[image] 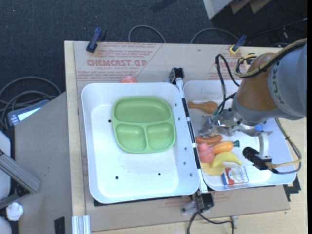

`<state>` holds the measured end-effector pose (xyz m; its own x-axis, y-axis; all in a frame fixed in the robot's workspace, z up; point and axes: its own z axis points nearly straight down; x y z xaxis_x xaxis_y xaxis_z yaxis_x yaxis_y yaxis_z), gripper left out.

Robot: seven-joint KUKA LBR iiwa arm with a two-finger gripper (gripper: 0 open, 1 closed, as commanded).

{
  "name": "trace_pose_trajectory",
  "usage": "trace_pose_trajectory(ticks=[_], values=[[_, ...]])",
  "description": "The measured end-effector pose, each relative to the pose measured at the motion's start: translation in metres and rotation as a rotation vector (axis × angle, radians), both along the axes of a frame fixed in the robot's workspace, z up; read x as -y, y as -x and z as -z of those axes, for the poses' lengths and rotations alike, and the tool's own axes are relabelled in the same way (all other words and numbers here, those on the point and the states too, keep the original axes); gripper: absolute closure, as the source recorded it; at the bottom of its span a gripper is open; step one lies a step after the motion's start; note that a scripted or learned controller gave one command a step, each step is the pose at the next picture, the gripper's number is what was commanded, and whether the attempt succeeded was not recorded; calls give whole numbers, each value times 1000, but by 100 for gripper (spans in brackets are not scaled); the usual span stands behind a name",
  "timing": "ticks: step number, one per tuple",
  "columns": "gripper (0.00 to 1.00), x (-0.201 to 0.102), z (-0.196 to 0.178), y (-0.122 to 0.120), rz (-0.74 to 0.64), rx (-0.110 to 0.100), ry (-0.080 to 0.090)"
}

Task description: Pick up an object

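Toy food lies in a small heap in the right bin [287,177], just below the claw [213,126]. Nearest under the claw is an orange carrot [223,146] with a green tip, and beside it, to the left, a reddish piece [208,140]. A pink piece [206,153] touches these from below, and a yellow banana [225,160] lies lower again. Below the banana there is a small flat packet [236,176] with red and blue print. Above the claw, toward the far wall of the bin, lies a brown piece [204,106] shaped like a drumstick, apart from the heap.

The claw hangs low over the left part of this bin, at the end of the grey arm [285,84] with its orange band. Whether the claw is open or closed I cannot tell, because the metal parts there are too small and mixed together.

Well to the left of the claw, in the left bin [97,169], a green divided plate [144,123] lies flat.
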<state>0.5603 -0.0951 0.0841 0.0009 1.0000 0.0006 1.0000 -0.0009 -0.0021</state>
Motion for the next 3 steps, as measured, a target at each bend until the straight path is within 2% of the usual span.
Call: trace_pose_trajectory(ticks=[1,2,3], values=[[100,0,-10,-1,1,3,1],[0,0,-10,-1,0,2,1],[0,11,0,56,0,0,0]])
